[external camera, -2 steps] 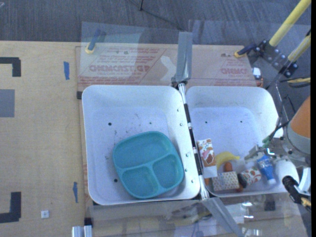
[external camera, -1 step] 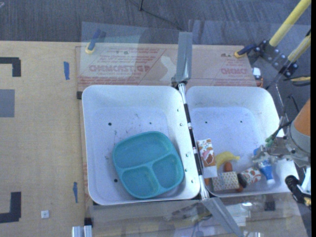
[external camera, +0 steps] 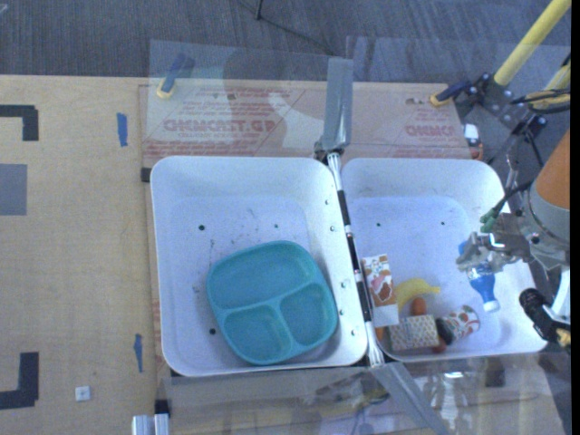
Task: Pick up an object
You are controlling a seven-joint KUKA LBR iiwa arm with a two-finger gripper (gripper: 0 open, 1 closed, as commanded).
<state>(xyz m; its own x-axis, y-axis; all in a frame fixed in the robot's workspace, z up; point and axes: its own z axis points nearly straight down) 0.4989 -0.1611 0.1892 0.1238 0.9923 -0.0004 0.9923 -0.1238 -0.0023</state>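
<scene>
Clutter crowds the near edge of the right-hand shallow white bin: a small yellow banana-shaped toy beside a printed card. The hand hovers just right of them over a blue object; whether it grips anything, I cannot tell.

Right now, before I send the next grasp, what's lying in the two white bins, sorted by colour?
Teal: 1, the three-compartment teal plastic plate in the left bin.
Yellow: 1, a banana-like yellow piece.
Blue: 1, a small blue item below the tool.
Printed cartons: 2, a tall white one and a tan one.
Red-and-white: 1, a small patterned object.
Total: 6.
</scene>
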